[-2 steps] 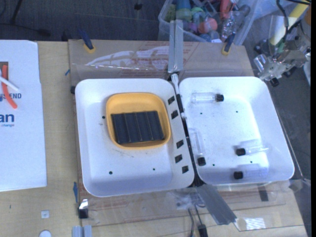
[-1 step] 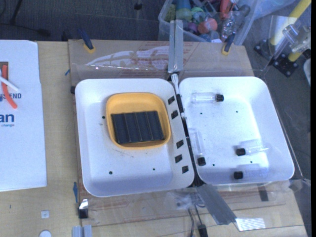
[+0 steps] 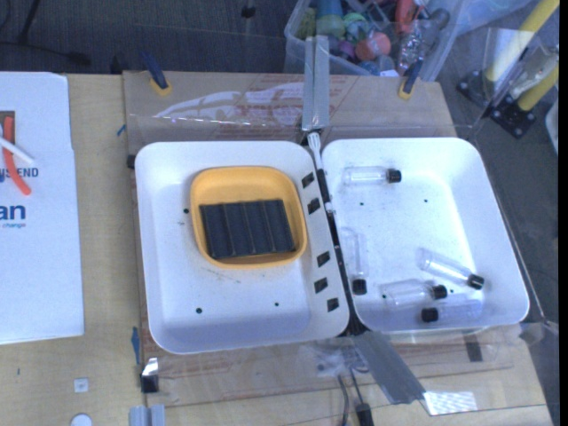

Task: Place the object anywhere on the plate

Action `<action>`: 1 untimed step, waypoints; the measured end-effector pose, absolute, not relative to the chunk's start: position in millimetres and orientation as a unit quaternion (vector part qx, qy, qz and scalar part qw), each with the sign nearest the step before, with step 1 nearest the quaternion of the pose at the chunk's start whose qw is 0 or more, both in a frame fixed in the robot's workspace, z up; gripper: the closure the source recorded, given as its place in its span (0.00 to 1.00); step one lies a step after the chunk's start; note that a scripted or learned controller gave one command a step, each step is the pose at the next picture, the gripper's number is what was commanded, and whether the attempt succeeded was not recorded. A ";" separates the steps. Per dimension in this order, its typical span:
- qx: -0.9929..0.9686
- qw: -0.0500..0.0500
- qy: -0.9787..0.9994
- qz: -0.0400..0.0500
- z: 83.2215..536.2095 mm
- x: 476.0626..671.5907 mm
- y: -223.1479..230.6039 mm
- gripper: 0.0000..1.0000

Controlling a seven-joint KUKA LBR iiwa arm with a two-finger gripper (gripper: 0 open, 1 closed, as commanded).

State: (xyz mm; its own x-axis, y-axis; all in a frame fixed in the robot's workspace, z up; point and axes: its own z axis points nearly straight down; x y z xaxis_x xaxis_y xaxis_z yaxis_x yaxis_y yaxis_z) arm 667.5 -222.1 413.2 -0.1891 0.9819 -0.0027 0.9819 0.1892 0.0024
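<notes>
Two shallow white bins sit side by side on the worktop; the left bin carries one yellow plate, and on that plate lies one dark ribbed slab, flat and roughly centred; the right bin holds clear vials with black caps, five that I can count; one vial lies near the back, one lies against the left wall, and three cluster toward the front right corner, close together or touching; behind the bins stands one clear tub heaped with coloured bits; I see no claw from here, so its state I cannot tell.
</notes>
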 end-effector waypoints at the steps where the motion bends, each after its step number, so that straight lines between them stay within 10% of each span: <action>1: 0.532 0.000 0.847 0.000 333.1 667.7 -221.2 0.00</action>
